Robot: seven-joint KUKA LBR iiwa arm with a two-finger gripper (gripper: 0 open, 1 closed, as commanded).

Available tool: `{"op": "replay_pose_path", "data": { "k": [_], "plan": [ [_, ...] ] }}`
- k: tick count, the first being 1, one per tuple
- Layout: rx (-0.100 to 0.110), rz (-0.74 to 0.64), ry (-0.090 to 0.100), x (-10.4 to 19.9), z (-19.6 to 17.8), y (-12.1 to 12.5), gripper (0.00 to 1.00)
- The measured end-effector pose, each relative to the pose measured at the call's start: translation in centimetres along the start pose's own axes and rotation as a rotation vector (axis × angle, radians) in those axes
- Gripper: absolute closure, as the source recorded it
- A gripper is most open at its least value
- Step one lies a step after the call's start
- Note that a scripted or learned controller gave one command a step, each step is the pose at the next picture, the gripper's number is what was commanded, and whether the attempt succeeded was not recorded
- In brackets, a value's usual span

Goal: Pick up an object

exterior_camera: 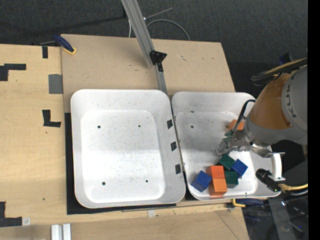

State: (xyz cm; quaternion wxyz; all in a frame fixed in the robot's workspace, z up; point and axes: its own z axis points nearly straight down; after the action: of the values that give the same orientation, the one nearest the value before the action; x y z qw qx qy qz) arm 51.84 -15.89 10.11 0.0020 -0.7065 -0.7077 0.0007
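In the right bin (200, 109), a cluster of blocks lies near its front right corner: a blue block (201, 180), an orange block (218, 178), a dark green block (229, 169) and a second blue block (240, 167). Another small orange piece (235, 126) peeks out by the arm near the bin's right wall. My gripper (229, 146) hangs low over the bin's right side, just above the green block. The arm's grey body and orange band (272, 104) reach in from the right and hide the bin's right wall.
The left bin (120, 146) sits beside the right one, sharing a divider edge with black clips (172, 145). A grey metal pole (140, 24) slants across the back of the wooden bench. A cable loops behind it.
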Motion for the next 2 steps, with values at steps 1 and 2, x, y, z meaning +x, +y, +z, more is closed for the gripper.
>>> {"op": "replay_pose_path", "data": {
  "k": [1,2],
  "plan": [
    [-0.006,0.0,-0.002,-0.1,-4.2,0.2,1.0],
    [-0.007,0.001,-0.003,-0.9,-9.3,-0.5,1.0]
  ]
}}
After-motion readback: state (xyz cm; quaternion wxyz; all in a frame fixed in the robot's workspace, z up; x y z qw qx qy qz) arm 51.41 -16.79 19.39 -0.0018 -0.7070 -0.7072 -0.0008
